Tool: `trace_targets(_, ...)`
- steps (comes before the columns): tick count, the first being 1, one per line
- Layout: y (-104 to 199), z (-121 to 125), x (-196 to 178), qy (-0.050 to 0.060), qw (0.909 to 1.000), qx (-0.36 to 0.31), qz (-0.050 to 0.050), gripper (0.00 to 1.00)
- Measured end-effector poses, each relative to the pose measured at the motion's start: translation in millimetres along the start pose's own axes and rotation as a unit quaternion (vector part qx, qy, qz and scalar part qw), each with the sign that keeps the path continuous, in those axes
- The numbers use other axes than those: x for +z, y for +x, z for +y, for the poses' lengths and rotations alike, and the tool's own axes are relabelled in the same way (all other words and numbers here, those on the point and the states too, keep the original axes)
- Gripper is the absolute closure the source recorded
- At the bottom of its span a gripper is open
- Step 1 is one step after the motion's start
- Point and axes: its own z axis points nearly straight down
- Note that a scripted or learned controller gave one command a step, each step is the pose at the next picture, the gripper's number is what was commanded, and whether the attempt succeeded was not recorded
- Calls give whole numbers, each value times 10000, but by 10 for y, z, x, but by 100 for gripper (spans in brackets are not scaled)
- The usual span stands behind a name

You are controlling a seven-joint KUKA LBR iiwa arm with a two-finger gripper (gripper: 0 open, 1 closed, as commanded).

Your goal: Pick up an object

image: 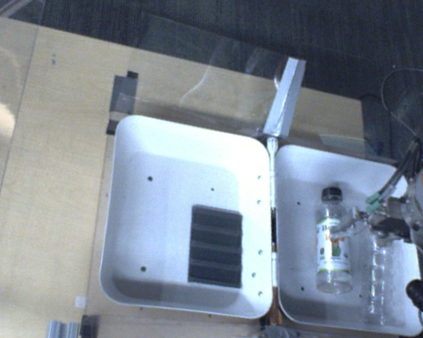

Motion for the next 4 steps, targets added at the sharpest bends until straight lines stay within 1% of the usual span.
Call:
trace_targets(1, -282, 374, 942, 7, 9994, 348, 0, 0)
trace_targets(2, -465, 651, 1759, -55, 9999, 118, -5, 0)
trace_targets(3, -453, 665, 1655, -71, 9999, 115, -1, 100)
trace_targets(4, 377, 797, 798, -9, 10000, -70, 3, 100)
